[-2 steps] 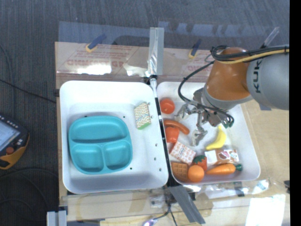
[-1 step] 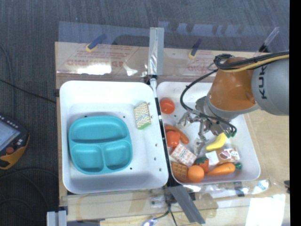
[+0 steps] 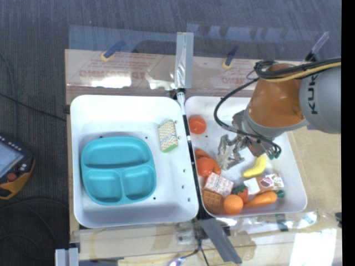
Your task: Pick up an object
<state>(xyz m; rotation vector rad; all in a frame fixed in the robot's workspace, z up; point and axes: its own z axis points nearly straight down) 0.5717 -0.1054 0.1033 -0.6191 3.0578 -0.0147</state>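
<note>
My gripper [image 3: 231, 152] hangs over the middle of the right bin [image 3: 294, 195], under the orange wrist band. Its metal fingers [image 3: 223, 147] stand slightly apart with nothing between them. A yellow banana [image 3: 255, 166] lies just to its right, and a red-orange round fruit [image 3: 205, 165] just to its left. Below it sit a pink-and-white packet [image 3: 219, 183], a waffle piece [image 3: 211, 198], an orange [image 3: 233, 204], a carrot [image 3: 260, 199] and a small white box [image 3: 271, 181]. Another orange fruit [image 3: 197, 124] rests near the bin's top left corner.
The left bin [image 3: 83, 112] holds a teal divided plate [image 3: 117, 168] and a small green-edged sponge-like block [image 3: 167, 136] near the centre wall. A black cable [image 3: 222, 107] loops off the wrist over the right bin's back. A handheld controller [image 3: 11, 168] lies at far left.
</note>
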